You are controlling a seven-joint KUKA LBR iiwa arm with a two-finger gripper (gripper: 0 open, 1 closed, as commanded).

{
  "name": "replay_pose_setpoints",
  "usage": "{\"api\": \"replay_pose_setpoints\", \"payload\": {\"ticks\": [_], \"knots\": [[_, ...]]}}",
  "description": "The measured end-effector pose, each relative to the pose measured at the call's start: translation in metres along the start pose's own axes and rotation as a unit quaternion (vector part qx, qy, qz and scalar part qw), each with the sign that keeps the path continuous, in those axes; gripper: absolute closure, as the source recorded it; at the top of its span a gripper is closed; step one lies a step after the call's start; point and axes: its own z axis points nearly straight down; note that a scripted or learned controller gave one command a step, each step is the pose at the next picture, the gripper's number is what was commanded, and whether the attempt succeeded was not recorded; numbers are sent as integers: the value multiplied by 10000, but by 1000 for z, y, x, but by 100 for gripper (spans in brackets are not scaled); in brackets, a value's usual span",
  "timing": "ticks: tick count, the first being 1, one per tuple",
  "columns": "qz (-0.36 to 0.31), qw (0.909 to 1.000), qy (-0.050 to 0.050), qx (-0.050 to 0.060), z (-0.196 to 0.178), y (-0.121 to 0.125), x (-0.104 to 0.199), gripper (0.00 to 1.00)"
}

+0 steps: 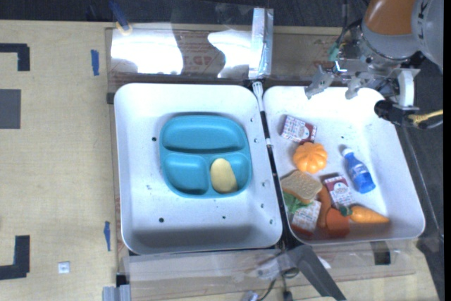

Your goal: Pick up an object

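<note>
- My gripper (337, 86) hangs over the far rim of the right bin (405, 173), near its far-left corner; its 2 fingers stand spread apart with nothing between them.
- My arm (405, 7) comes in from the right, its orange band above the wrist, with yellow cable looped over it.
- The far half of the right bin, just below my gripper, is bare white floor, so there is open room there.
- The objects crowd the near half: a small red-and-white packet (297, 128) sits farthest back, apart from the rest.
- A small orange pumpkin (311, 157) lies just in front of that packet, touching a slice of bread (301, 185).
- A blue bottle (358, 171) lies tilted toward the right wall, with bare floor around it.
- A carrot (366, 215) lies along the near rim, beside a red-labelled packet (339, 191) and other items packed too tightly for me to tell apart.
- The left bin (134, 173) holds a blue divided tray (204, 154) in its middle, with a wide white margin on every side.
- A yellow lemon-like object (223, 175) sits in the tray's near-right compartment.
- The 2 bins meet at a narrow ridge, and the tan surface (53, 166) spreads left of them.
</note>
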Motion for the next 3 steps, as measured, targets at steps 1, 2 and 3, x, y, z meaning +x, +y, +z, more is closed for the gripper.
{"api": "replay_pose_setpoints", "payload": {"ticks": [1,2,3], "knots": [[-161,9999,-4,26,82,-53,-42,0],[-301,9995,-11,-23,126,-99,-73,0],[-292,9996,-22,-58,114,-97,-74,100]]}}
